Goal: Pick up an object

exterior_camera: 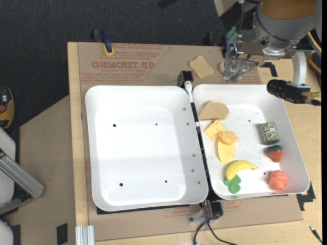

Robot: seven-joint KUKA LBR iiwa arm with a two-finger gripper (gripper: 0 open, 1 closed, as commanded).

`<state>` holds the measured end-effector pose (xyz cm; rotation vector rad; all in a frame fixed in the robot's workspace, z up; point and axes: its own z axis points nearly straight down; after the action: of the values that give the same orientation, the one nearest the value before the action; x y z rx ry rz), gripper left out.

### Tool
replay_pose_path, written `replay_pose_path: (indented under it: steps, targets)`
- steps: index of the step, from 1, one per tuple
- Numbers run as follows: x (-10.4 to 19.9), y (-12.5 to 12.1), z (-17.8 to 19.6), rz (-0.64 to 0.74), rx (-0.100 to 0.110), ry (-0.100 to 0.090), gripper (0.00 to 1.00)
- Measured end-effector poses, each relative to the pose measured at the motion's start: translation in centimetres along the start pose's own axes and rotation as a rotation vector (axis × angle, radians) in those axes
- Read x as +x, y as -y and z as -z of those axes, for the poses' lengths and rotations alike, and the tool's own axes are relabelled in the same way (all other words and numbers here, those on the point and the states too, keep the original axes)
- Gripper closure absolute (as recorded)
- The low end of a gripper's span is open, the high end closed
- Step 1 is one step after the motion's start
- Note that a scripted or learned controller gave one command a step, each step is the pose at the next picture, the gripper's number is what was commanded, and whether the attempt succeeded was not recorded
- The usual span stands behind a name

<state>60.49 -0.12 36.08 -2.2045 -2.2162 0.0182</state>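
Note:
My gripper (235,74) hangs above the back edge of the right bin (291,137), past its far rim, with nothing visible between its fingers. In the right bin lie a tan bread slice (213,110), yellow cheese pieces (220,131), a yellow banana with a green stem (238,170), a green can (268,132), a red strawberry (275,153) and a pink-red round fruit (278,180). Another bread slice (201,66) lies on the cardboard behind the bins, left of the gripper.
The left bin (138,142) sits beside the right one, with a black clip (185,78) at the back of their shared edge. A blue-and-yellow clamp (107,42) holds the cardboard at the back left. A black cylinder (286,90) juts over the right bin's back corner.

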Motion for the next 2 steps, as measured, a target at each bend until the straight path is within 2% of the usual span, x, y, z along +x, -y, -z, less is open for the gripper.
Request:
replay_pose_path:
  steps: [1, 2]
  targets:
    - [3.8, 3.1, 16.7, 0.0, -0.041, 0.0, 1.0]
    - [8.1, 8.1, 17.4, 0.001, -0.02, 0.001, 1.0]
